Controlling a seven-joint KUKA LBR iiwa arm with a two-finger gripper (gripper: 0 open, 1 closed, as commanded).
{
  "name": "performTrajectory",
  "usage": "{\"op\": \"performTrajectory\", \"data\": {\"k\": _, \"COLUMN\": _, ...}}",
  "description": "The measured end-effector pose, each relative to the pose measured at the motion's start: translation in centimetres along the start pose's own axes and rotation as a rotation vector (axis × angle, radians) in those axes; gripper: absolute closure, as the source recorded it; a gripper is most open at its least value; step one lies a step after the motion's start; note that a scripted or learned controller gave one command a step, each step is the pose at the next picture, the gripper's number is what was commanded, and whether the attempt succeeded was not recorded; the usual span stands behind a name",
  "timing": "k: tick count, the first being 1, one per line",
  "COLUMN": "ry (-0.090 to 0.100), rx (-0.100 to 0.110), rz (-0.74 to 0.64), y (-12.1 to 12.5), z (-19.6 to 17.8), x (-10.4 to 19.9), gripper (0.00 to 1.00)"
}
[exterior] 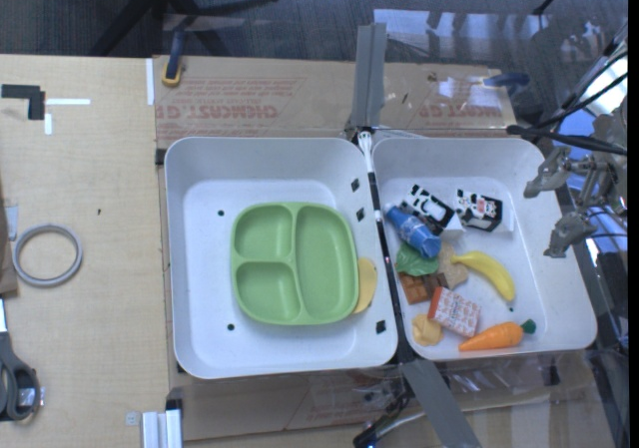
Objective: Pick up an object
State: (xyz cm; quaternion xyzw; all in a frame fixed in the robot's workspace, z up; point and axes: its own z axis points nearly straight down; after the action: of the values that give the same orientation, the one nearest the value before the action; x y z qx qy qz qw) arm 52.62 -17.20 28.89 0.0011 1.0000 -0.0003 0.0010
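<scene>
Banana (489, 272) lies in right bin (547, 236) beside carrot (494, 336).

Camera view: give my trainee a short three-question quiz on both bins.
1. True or false: the green plastic divided plate lies in the left white bin.
2. Which lies nearest the right white bin's front edge?
A. yellow toy banana
B. orange toy carrot
C. blue plastic bottle
3. Fill in: the divided plate has ___ compartments.

Key: 1 true; 2 B; 3 three.
</scene>
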Motion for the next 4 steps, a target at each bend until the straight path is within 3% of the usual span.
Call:
{"op": "performTrajectory", "data": {"k": 1, "ry": 0.002, "rx": 0.000, "rz": 0.239, "y": -5.0, "z": 7.2, "x": 1.8, "gripper": 0.00}}
{"op": "performTrajectory", "data": {"k": 2, "ry": 0.001, "rx": 0.001, "rz": 0.702, "y": 0.9, "z": 15.4, "x": -4.4, "gripper": 0.00}}
{"op": "performTrajectory", "data": {"k": 3, "ry": -0.017, "rx": 0.002, "rz": 0.894, "y": 3.7, "z": 18.1, "x": -11.5, "gripper": 0.00}}
{"op": "performTrajectory", "data": {"k": 4, "ry": -0.026, "rx": 0.001, "rz": 0.890, "y": 3.8, "z": 16.6, "x": -11.8, "gripper": 1.00}}
